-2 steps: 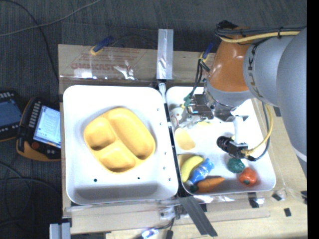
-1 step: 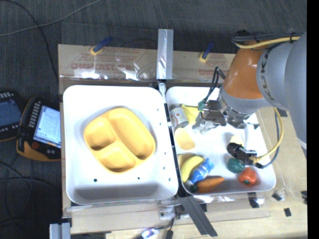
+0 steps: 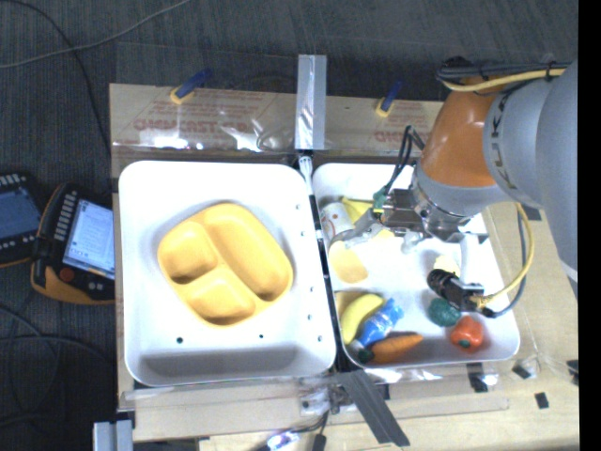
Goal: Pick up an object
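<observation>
My gripper [image 3: 438, 241] hangs over the middle of the right bin [image 3: 502, 341], under the grey and orange wrist. Around it lie the bin's objects. A pale yellow round piece [image 3: 350, 268] lies to its left. A yellow banana [image 3: 352, 313], a blue bottle-like toy [image 3: 377, 324] and an orange carrot [image 3: 394, 347] lie near the front edge. A red fruit [image 3: 468, 334] and a teal piece [image 3: 441, 312] sit at the front right. A small silvery can [image 3: 333, 220] and a yellow item [image 3: 359, 210] rest at the back left. Nothing shows between the gripper's tips.
The left bin [image 3: 141, 346] holds a large yellow divided plate [image 3: 223, 261]. A metal post [image 3: 311, 101] stands behind the wall between the bins. A handheld controller [image 3: 75, 247] lies on the floor at the left, off the bench.
</observation>
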Motion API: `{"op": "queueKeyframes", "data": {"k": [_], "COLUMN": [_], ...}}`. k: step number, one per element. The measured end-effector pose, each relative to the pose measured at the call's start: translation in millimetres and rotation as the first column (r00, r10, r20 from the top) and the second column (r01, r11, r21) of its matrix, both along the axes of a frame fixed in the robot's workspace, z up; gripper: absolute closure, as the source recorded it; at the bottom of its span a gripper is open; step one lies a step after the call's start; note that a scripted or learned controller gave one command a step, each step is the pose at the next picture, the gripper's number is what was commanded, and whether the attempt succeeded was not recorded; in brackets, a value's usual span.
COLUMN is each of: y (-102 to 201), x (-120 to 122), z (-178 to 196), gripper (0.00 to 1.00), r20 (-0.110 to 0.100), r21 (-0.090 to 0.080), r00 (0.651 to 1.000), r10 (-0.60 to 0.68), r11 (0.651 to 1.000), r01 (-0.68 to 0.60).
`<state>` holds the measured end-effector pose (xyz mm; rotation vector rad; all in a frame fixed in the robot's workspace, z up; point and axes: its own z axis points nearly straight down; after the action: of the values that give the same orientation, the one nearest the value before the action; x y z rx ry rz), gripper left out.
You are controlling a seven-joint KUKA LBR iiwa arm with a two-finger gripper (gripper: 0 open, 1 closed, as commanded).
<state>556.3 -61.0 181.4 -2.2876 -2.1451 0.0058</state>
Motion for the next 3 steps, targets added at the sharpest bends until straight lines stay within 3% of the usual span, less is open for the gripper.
{"op": "queueKeyframes", "data": {"k": [1,2,3], "y": [-12.4,-47.4,-70.0], "x": [69.4,80.4,82.6], "z": [0.9,-79.3,-6.6], "gripper": [0.0,0.0,0.0], "r20": [0.001,0.003,0.001], "r21": [-0.005,-0.01,-0.005], "r00": [0.984,0.996,0.996], "r10": [0.18,0.091,-0.085], "r11": [0.984,0.996,0.996], "r01": [-0.18,-0.091,0.085]}}
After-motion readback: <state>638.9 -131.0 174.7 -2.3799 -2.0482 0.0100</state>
